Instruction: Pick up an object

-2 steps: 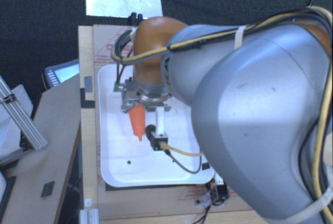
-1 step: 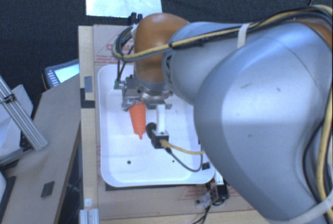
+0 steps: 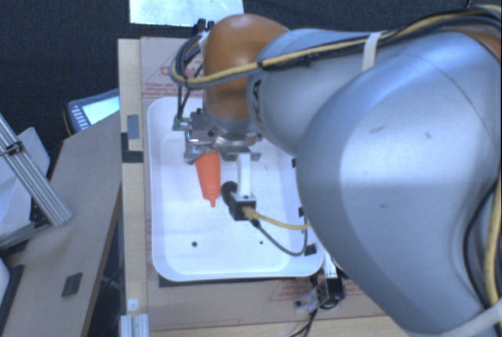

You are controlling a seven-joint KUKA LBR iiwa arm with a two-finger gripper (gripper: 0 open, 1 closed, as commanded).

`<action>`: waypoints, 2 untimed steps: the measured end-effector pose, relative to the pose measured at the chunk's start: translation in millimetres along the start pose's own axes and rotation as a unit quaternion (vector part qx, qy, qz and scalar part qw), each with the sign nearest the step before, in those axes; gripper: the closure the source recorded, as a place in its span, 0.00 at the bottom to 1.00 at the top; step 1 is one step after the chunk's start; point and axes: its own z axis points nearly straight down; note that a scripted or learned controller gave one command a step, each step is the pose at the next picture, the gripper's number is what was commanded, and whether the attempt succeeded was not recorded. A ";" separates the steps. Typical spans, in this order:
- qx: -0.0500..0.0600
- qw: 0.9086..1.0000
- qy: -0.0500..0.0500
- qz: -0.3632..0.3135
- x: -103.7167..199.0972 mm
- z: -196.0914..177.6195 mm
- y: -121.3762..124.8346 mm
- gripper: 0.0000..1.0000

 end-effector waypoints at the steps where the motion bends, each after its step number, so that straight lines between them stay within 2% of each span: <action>1: 0.000 1.000 0.001 0.000 0.0 -10.3 0.6 1.00; 2: -0.006 1.000 -0.003 -0.003 -66.9 -150.4 -15.1 1.00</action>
